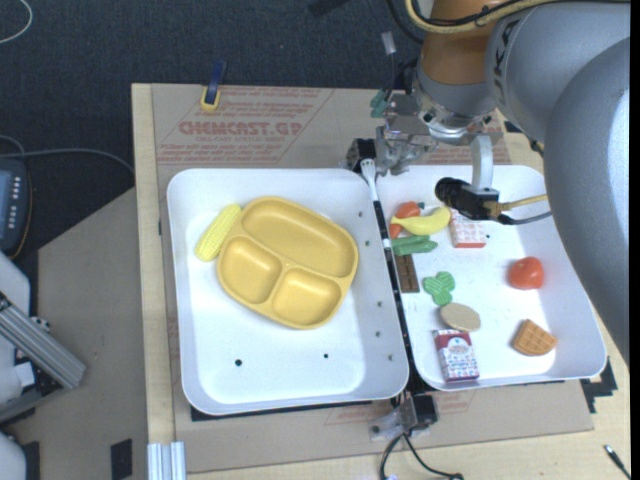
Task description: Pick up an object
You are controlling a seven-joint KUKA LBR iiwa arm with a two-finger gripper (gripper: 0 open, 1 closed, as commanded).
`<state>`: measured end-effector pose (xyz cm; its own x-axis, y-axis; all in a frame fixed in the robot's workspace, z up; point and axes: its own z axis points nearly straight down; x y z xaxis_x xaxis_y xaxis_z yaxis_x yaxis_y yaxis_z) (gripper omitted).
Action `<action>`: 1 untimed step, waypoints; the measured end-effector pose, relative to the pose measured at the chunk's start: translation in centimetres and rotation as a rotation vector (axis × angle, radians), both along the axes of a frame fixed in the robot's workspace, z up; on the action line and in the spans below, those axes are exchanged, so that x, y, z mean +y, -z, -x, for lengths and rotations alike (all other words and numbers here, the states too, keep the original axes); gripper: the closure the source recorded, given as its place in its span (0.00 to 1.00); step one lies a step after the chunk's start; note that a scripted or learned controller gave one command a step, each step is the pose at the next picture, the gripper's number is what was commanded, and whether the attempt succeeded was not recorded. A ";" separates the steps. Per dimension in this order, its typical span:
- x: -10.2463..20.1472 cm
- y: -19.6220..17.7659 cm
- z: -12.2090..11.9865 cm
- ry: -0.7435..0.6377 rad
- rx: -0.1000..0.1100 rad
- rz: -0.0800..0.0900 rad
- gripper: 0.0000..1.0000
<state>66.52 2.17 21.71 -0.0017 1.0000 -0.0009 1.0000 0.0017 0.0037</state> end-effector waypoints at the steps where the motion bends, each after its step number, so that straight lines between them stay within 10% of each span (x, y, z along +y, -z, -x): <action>1: -0.1 0.0 0.7 0.002 0.006 0.000 1.00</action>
<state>65.77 2.07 21.70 0.0006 1.0000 -0.0006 1.0000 -0.0006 -0.0023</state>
